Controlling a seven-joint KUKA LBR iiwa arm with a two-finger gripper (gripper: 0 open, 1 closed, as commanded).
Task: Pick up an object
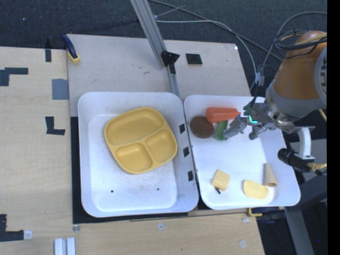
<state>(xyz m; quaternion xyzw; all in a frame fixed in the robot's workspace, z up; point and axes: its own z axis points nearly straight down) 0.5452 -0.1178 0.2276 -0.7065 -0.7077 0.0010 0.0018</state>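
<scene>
The right bin (239, 158) holds several small items. At its back lie an orange-red carrot-like piece (222, 113), a brown round piece (201, 126) and a small green piece (219, 131). My gripper (243, 132) hangs over the back of this bin, just right of the green piece and below the carrot piece. Its two fingers are spread open, with only white bin floor between them. The left finger (232, 130) is close beside the green piece; I cannot tell if they touch.
Near the right bin's front lie a yellow chunk (221, 180), a pale yellow slice (256, 189) and a tan cone (270, 174). The left bin (95, 195) holds a yellow divided plate (141, 139). A metal pole (151, 25) rises behind the bins.
</scene>
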